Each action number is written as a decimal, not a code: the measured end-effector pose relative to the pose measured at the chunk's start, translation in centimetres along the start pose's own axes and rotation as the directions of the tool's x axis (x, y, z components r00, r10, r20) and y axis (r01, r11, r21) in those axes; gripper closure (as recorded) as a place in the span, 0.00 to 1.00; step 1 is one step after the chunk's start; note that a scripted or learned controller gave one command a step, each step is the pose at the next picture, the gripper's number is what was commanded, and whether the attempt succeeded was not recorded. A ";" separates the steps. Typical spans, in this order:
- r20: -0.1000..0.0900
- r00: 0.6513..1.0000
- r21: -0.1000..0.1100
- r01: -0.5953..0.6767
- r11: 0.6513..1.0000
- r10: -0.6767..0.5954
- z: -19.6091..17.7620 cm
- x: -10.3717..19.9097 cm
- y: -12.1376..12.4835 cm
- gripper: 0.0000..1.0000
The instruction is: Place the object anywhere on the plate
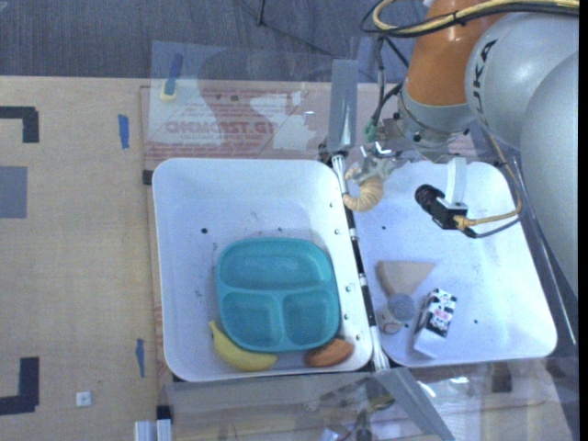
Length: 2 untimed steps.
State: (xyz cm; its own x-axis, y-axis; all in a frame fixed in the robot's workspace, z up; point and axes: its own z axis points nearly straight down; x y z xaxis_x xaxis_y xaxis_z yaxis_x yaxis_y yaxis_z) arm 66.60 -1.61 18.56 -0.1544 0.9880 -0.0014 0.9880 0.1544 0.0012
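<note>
A small tan, ridged, croissant-like pastry toy (367, 193) is seen at the 10 o'clock corner of the right-hand shallow white bin (514, 333), touching the divider between the two bins. Directly above it, toward 12 o'clock, the hand (375, 160) of the grey arm with the orange band (450, 53) is lowered over the piece. Whether the piece is gripped cannot be told, since the tips are hidden among metal parts and cables.

The teal, three-compartment plastic plate (276, 292) is lying in the left-hand white bin (184, 209), toward 7 o'clock from the pastry toy. A yellow banana toy (237, 351) is touching its 7 o'clock edge and an orange oval toy (329, 353) is resting at its 5 o'clock corner.

The pastry toy is judged to be light and probably firm plastic or foam, with a curved, ribbed surface from which flat pads could slip. A hold across its thick middle, not at the tapered ends, is thought best. Its closeness to the bin wall is likely to hamper one side of the grasp.

In the right bin a beige wedge (406, 274), a grey round piece (399, 307) and a small printed white box (437, 320) are lying toward 5 o'clock.
</note>
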 end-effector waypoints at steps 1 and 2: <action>-0.002 1.000 0.001 0.011 1.000 -0.011 -1.4 8.7 -6.4 1.00; -0.002 0.997 0.002 0.076 0.997 -0.076 -2.7 15.9 -12.2 1.00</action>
State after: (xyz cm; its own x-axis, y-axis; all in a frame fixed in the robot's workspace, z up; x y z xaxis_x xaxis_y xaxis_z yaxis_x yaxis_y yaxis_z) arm 52.10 12.22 21.18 -0.2289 0.9735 0.0008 0.9735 0.2289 -0.0013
